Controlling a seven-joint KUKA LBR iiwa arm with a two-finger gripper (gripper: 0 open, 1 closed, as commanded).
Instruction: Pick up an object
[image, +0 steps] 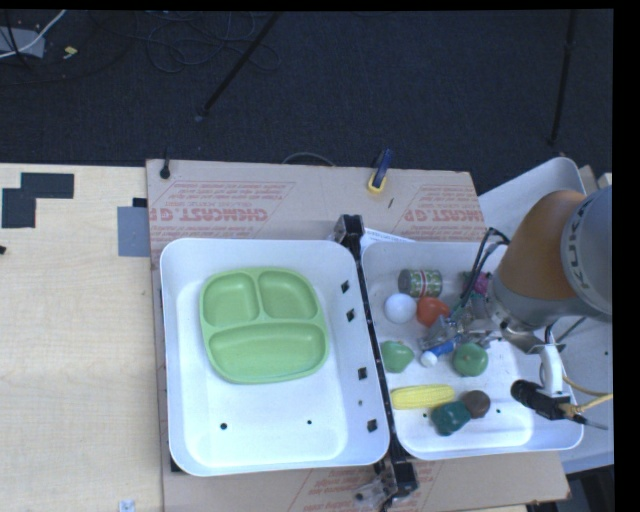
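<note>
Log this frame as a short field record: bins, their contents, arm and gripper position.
left bin: holds a green divided tray
right bin: holds a small can, white ball, red-orange item, two green items, yellow item, teal item, brown item
arm: reaching in from the right, over the right bin
gripper: low among the items near the bin's middle
grasp: cannot tell

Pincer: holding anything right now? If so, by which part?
Cannot be told. The pincer is down among the small toys in the right-hand shallow white bin, near a round green ball.
</note>
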